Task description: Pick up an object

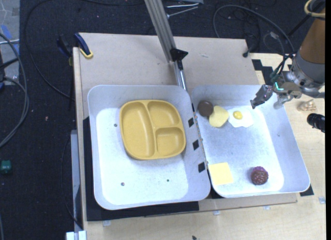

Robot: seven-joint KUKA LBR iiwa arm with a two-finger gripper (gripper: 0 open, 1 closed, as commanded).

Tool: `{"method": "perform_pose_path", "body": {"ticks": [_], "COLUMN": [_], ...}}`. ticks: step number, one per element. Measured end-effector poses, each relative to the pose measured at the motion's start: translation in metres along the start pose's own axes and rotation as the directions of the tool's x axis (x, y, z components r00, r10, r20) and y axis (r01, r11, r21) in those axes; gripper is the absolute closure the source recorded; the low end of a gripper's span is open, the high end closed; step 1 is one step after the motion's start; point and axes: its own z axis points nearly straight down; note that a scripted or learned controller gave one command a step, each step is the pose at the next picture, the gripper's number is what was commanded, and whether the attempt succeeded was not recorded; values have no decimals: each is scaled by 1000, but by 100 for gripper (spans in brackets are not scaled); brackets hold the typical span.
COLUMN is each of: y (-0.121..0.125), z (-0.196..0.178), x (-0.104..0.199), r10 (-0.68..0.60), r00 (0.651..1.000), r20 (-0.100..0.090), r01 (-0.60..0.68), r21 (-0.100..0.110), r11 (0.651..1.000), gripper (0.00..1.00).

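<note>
A yellow divided plate (153, 129) lay in the left bin (103, 182). The right bin (289, 151) held a fried egg (240, 117), cheese slice (221, 173) and dark red ball (259, 175). The fingers (260, 97) hung open at its upper right rim, gripping nothing.

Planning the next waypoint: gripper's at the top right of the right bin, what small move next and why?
Probably shift the gripper left and down toward the fried egg, the nearest item. The gripper hangs over the right bin at its upper right rim with nothing between its fingers. The egg lies flat, close to the pale yellow lump, so come down on its free right side.

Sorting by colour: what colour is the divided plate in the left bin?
Yellow plate, camera view.
</note>
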Motion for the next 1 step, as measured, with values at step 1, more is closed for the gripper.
{"method": "perform_pose_path", "body": {"ticks": [1], "y": [1], "z": [-1], "x": [0], "r10": [-1], "r00": [1000], "r20": [1], "r01": [1], "r21": [-3], "r11": [1000], "gripper": [0]}}
